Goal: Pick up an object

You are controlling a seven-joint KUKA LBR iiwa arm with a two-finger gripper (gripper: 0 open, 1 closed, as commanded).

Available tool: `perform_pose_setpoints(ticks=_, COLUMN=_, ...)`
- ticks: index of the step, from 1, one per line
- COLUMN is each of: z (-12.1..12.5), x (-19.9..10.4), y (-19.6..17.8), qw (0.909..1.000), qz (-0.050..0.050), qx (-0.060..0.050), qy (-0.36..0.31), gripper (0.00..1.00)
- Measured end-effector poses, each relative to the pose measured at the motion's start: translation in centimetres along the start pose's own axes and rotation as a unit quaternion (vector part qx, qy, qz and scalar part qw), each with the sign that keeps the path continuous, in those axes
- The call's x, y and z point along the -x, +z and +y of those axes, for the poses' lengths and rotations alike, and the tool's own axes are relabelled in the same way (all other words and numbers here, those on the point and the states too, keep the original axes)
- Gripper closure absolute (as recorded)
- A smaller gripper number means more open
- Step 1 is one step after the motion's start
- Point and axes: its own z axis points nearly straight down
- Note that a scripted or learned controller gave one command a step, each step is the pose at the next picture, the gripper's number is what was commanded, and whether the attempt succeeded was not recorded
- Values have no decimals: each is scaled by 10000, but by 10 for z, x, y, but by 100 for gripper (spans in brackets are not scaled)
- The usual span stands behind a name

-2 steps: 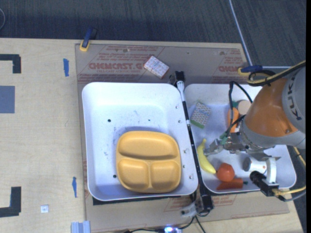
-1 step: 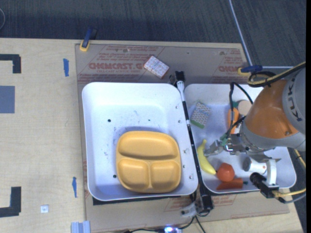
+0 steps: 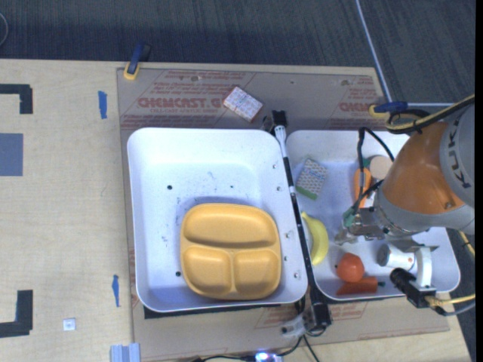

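Heads up, you've got the arm (image 3: 430, 176) parked low over the right bin (image 3: 445, 274), and its bulk covers a good chunk of what's in there. The gripper (image 3: 361, 228) seems to sit near the middle of that bin, but honestly you can't tell from this angle how the claw stands, wide or pinched, and nothing shows clamped in it. Your likely candidates are right beside it: the yellow banana (image 3: 318, 240) against the bin's left wall, the orange ball (image 3: 349, 267) just below the gripper, a red piece (image 3: 358, 285) touching the ball, and a green patterned square (image 3: 312, 176) further up. My worry is the crowding. If you close on the ball it'll probably roll or squirt out, and the banana hugging the wall leaves little room for a finger. The left bin (image 3: 151, 202) just holds a yellow divided tray (image 3: 230, 249).
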Motion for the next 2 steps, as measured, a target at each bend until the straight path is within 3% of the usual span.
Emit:
perform_pose_setpoints(ticks=1, z=0, x=6, y=-1, qw=10000, qz=-58, qx=21, qy=31, gripper=0)
perform_pose_setpoints(ticks=2, z=-2, x=4, y=12, qw=10000, qz=-16, qx=-61, qy=9, gripper=0)
